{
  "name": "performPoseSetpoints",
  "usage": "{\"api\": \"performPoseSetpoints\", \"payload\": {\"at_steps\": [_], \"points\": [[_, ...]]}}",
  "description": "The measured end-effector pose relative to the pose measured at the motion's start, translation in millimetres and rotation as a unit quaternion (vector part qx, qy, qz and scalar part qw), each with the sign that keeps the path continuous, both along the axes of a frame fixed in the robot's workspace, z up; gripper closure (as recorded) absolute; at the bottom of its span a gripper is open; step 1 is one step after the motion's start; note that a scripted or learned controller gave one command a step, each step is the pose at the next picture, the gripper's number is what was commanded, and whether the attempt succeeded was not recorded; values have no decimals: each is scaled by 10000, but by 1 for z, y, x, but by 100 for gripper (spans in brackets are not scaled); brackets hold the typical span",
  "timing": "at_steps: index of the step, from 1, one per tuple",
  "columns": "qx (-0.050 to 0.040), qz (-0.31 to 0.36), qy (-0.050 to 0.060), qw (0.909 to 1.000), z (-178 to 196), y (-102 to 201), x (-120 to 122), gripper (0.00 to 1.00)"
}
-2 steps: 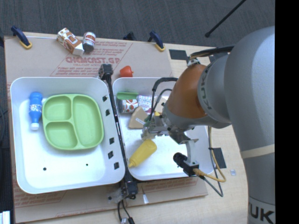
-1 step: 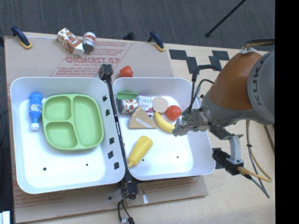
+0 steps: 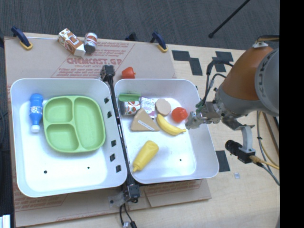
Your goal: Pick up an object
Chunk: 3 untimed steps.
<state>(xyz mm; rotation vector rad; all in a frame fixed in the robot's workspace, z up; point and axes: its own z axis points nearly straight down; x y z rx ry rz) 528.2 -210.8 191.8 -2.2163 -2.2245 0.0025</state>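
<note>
The toys to pick from all lie in the right bin (image 3: 206, 151). A red tomato (image 3: 179, 113) sits near the bin's right wall. Just beside it lies a yellow banana (image 3: 170, 126), and a round tan toy (image 3: 163, 106) sits just above the banana. A tan wedge (image 3: 142, 122) lies to the left of the banana. Next to the wedge are a dark can (image 3: 128, 108), a green stick (image 3: 129, 97) and a small white packet (image 3: 147, 103). A yellow bottle (image 3: 145, 155) lies by itself lower down in the bin.

Nothing has been picked up yet, so I think the job has hardly begun. Every toy is lying flat on the white floor. The whole grab and lift are left to do.

The gripper (image 3: 194, 121) hangs over the right edge of the bin. The tomato and the tip of the banana are the nearest toys, just to its left. It is not touching them. The gripper looks small and blurry, so I cannot tell how it is set. I see nothing in it.

In the left bin (image 3: 21, 170) there is a green tray (image 3: 74, 123) and a blue bottle (image 3: 36, 110), well away from the arm.
</note>
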Motion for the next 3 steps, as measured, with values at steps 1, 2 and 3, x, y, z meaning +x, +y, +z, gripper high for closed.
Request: {"api": "performPoseSetpoints", "payload": {"at_steps": [1, 2, 3], "points": [[-15, 9, -36, 10000, -97, -1, 104, 100], [0, 6, -9, 10000, -4, 0, 48, 100], [7, 14, 11, 10000, -76, 45, 79, 100]]}}
